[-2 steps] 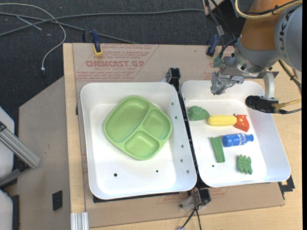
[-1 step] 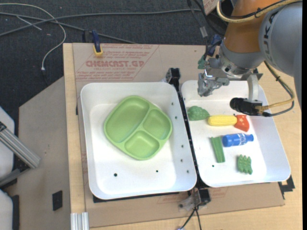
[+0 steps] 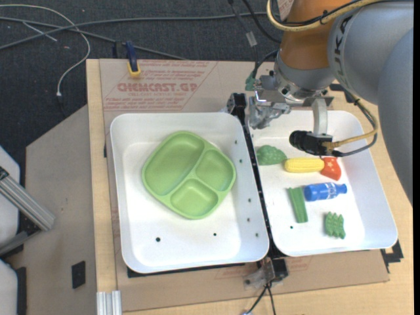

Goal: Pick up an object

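Metallic and partly hidden, the claw (image 3: 266, 113) is hovering over the right bin's (image 3: 374, 195) far-left corner, and whether it is clenched cannot be told. Just below it a green leafy toy (image 3: 270, 155) is lying beside a yellow corn cob (image 3: 303, 166); a green divided plate (image 3: 189, 174) is sitting in the left bin (image 3: 131, 241).
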